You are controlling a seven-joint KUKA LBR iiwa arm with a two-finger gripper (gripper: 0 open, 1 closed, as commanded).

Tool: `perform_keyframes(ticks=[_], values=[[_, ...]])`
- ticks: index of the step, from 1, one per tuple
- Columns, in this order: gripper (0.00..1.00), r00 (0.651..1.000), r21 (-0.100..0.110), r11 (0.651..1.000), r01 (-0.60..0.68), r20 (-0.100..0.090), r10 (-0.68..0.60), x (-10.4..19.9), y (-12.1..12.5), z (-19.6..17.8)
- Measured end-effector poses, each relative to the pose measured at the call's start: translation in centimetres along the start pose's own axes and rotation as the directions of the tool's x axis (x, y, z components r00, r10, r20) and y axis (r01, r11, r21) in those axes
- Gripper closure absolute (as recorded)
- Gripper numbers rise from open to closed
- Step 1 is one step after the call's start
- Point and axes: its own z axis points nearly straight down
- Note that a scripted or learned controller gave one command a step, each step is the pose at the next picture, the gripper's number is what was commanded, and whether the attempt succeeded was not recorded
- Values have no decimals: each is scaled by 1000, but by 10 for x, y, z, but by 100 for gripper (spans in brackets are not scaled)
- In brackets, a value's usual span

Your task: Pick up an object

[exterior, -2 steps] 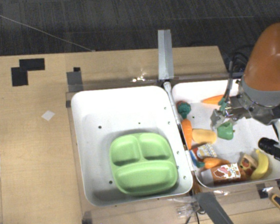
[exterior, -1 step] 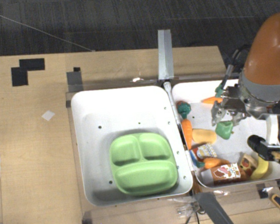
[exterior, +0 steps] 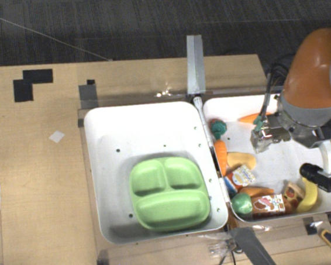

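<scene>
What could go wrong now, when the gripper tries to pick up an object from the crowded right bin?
1. The gripper hangs over bare floor of the right bin, between the orange wedge and the carrot; coming straight down, it may close on nothing.
2. The toys along the divider lie packed together: the red carton, the green ball and the banana touch or overlap, so the gripper could push them aside or catch two.

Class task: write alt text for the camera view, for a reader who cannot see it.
A grey and orange robot arm's gripper hangs over the right bin, above small toy foods including a carrot and a banana. The left bin holds a green divided plate.
</scene>
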Motion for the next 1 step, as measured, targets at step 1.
perform_keyframes(ticks=[1], values=[[100,981,0,981,-193,0,193,-48,-12,34]])
